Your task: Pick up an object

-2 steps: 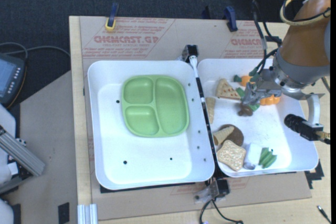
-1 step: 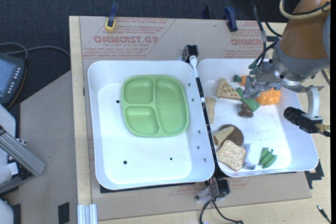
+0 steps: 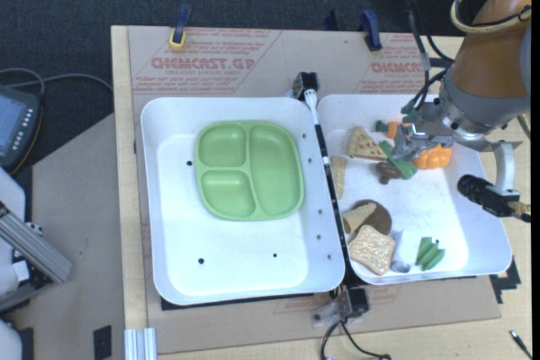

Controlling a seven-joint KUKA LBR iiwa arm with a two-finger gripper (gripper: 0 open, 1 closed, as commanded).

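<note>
The arm (image 3: 489, 55) comes in from the upper right of the frame, and its tool (image 3: 411, 139) is low in the right bin (image 3: 472, 257), among a cluster of toy food at the upper middle of that bin. Whether the tool is open, closed or gripping anything cannot be told, because the wrist hides it.

The likeliest targets lie right at the tool: an orange piece (image 3: 435, 156), a green piece (image 3: 403, 167) and a brown piece (image 3: 387, 174), all touching or nearly so, with a triangular cracker (image 3: 364, 145) just to their left.

In my judgement a good grasp would settle on one piece alone, since the crowding invites a pinch on two at once or a nudge that slides everything aside. A straight, slow lift would show whether anything came up. Lower in the bin, a square cracker (image 3: 372, 249) and the green beans (image 3: 429, 254) lie more apart and would be easier. The green plate (image 3: 250, 169) sits in the left bin (image 3: 169, 206).
</note>
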